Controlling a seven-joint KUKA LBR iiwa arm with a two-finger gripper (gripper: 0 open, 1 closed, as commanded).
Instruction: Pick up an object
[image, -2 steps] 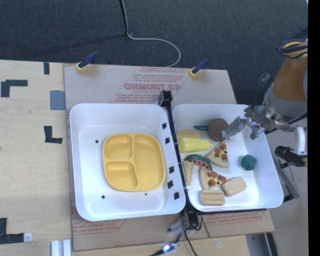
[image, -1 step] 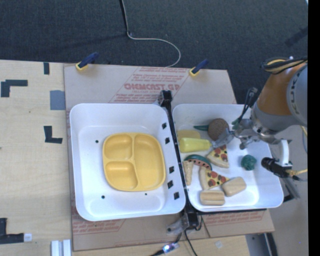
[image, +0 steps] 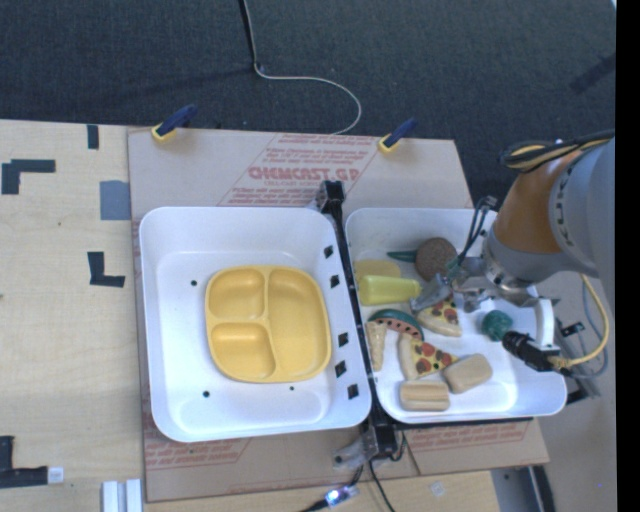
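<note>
Seen from above at a slant, a worktop carries two shallow white bins side by side on a sheet of cardboard. The left bin holds a yellow divided plate with three sections, lying flat near its middle. The right bin is crowded with small toy foods: a yellow block against the dividing wall, a brown ball just behind it, two pizza slices (one beside the other, near the centre), a teal knob, and two tan bread-like pieces along the front edge.

The grey arm with its orange band reaches in from the right and bends down over the right bin. Its pincer sits low among the toys, between the brown ball and the upper pizza slice, just beside the yellow block. Whether the pincer is spread or pressed together cannot be told here, since the wrist and clutter hide the tips, and nothing can be seen pinched in it.

This looks like the descent or the grasp attempt itself, with nothing lifted yet. The toys lie close together, so the next move calls for closing on one piece only, most likely the pizza slice or the yellow block, then rising straight up to avoid dragging neighbours.
</note>
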